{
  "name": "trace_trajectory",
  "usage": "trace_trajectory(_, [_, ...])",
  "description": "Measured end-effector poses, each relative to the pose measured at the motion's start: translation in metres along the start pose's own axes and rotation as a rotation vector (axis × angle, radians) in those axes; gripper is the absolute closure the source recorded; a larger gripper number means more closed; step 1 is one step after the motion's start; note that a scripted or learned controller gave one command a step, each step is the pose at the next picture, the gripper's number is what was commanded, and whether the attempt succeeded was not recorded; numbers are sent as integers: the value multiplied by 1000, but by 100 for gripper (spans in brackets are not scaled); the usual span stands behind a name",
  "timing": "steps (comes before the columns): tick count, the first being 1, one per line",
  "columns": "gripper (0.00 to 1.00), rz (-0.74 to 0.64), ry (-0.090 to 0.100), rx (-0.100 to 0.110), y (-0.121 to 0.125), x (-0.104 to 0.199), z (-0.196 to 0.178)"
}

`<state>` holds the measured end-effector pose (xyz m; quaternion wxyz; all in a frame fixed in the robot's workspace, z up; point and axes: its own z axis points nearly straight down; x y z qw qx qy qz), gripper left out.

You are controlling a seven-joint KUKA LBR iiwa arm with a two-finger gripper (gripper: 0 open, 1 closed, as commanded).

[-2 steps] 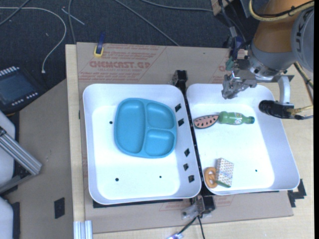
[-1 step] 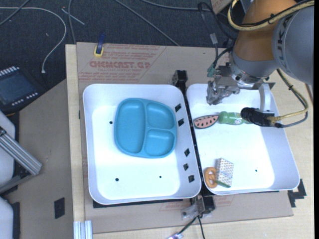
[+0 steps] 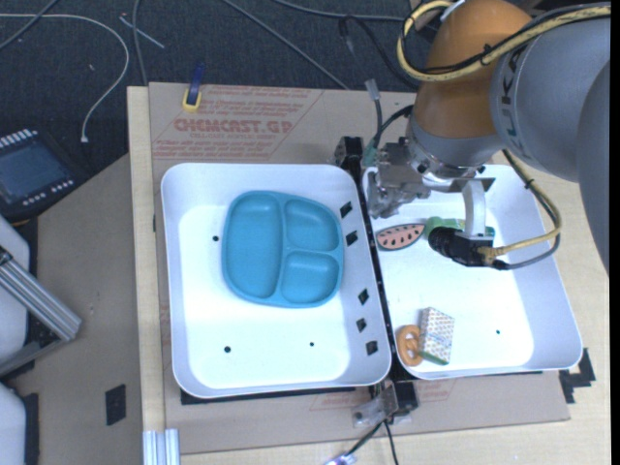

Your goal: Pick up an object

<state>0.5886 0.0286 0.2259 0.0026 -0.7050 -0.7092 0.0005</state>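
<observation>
Nearest the lower edge of the frame, the right bin holds two small things close to its lower left corner: a checkered packet, lying tilted with its long axis running from upper left to lower right, and an orange pretzel-shaped piece touching the packet's left side. Left of these, the left bin carries a blue divided plate near its centre; the plate has three compartments, one large on the left and two smaller on the right. The two bins meet along a shared inner wall marked with small black tabs.

Higher in the right bin, just right of that wall, lies a watermelon slice, its long axis nearly level across the frame, rising slightly toward the right. Just beside its right end is a dark green object, partly covered by a cable, so its form cannot be told.

Directly above the watermelon slice hangs the gripper, at the upper left corner of the right bin; whether its fingers are apart or together cannot be told. Farthest back, the arm enters from the upper right, its orange band above the wrist.
</observation>
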Motion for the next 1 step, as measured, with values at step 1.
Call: trace_trajectory(1, [100,1,-1,-1,-8,53,10])
